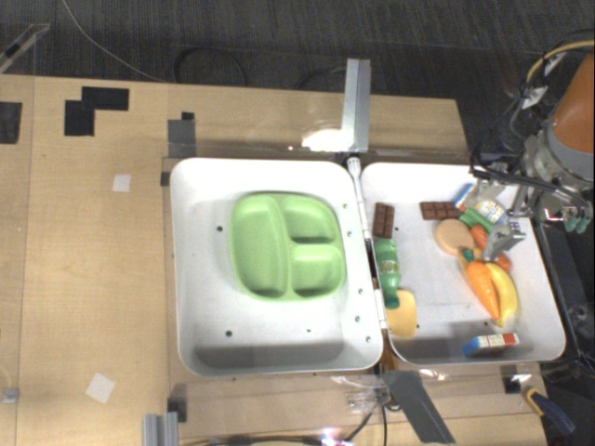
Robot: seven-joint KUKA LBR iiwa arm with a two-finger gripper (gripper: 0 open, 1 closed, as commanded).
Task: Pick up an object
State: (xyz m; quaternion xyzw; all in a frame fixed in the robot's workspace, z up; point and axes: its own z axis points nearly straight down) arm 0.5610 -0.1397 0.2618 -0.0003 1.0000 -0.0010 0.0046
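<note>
A carrot and a banana lie side by side at the right edge of the right-hand bin, both with their long axes running from upper left down to lower right, the carrot on the inner side and touching the banana along much of its length. Directly above their upper ends hangs the gripper, its metal tip pointing down and to the left, so the nearest pickable things sit just below and slightly inward of it (whether its fingers are spread or closed cannot be made out from this angle, and nothing can be seen held). A tan round piece rests just to the gripper's left, with a brown chocolate bar beyond it and a green-labelled packet tucked under the arm's wrist. Further out, a second brown bar, a green bottle and a yellow lump line the bin's left wall, and a small red-and-blue box sits near the front corner. The left-hand bin carries a green divided tray, well apart from the arm.
</note>
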